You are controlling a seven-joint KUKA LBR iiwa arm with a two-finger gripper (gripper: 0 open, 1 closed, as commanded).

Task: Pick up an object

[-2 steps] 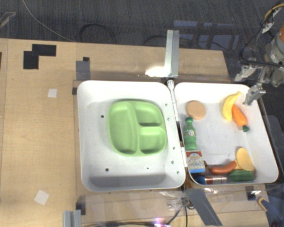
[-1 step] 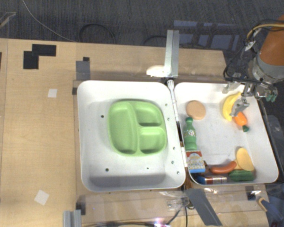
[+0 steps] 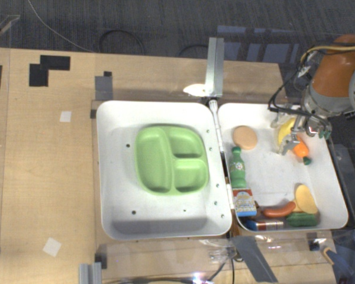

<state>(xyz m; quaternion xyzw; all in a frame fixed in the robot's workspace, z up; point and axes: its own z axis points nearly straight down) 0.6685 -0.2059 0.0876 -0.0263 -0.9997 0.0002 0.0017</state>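
A pale wooden desk (image 3: 41, 176) fills the lower part of the view, with dark ribbed flooring beyond its far edge and black squares marked near its far left corner. Two shallow white bins sit side by side on it, smooth plastic with rounded corners.

In the right bin (image 3: 266, 176), at its far right corner, a yellow banana (image 3: 283, 131) lies just beside a small orange carrot (image 3: 302, 151) with a green tip. The pincer (image 3: 296, 136) hangs right over these two, touching or almost touching them; whether its metal fingers are spread or closed, or have anything between them, I cannot tell, since cables and the wrist crowd that spot. The arm (image 3: 337, 78), orange-banded, is cut off by the right edge.

Left of the banana rests a round tan disc, perhaps a cookie (image 3: 245, 137). Along the bin's left wall lies a green bottle (image 3: 238, 167) with a white label, and below it a small red and blue carton (image 3: 244, 204). The near wall is crowded: a reddish sausage (image 3: 278, 209), a green vegetable (image 3: 300, 219), a yellow oval piece (image 3: 306, 199); these overlap and are hard to separate. The bin's middle floor is bare, leaving open room.

The left bin (image 3: 115, 158) holds a light green divided tray (image 3: 171, 159), glossy, three compartments, with a wide white margin all around. An upright metal post (image 3: 215, 64) stands behind the seam between the bins.
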